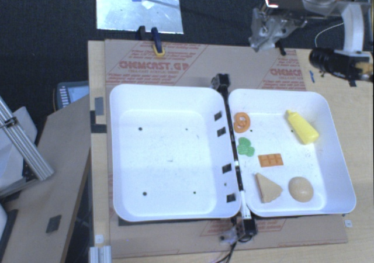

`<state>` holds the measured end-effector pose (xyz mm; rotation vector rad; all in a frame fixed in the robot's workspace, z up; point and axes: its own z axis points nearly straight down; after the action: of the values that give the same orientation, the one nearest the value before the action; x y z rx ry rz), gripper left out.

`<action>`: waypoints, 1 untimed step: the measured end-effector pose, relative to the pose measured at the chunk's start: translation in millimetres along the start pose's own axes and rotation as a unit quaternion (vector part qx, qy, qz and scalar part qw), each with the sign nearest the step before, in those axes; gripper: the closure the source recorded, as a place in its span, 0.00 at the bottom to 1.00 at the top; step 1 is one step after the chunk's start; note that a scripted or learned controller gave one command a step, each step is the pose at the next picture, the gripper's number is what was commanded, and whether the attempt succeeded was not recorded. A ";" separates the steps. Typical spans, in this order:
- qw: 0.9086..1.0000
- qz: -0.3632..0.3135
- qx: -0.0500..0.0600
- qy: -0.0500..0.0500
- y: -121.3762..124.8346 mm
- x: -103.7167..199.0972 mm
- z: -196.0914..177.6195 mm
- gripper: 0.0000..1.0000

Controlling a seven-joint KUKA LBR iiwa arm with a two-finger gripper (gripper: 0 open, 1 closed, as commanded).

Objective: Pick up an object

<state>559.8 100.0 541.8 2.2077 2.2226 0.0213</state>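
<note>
Six small items crowd your right bin (333,139); the gripper (266,37) hangs above its back edge, its state unclear, so a descent could clip neighbours.

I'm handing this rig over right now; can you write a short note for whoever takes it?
Gripper: raised behind the right bin, holding nothing.
Right bin: yellow bottle, orange ring, green piece, orange waffle, tan wedge, beige egg.
Done: nothing picked yet.
Left: descend, grasp one object, lift it.
</note>
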 end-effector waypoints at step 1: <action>1.000 0.000 0.006 -0.001 39.7 53.8 18.8 1.00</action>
<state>599.5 154.2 523.7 2.2121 2.2278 0.0057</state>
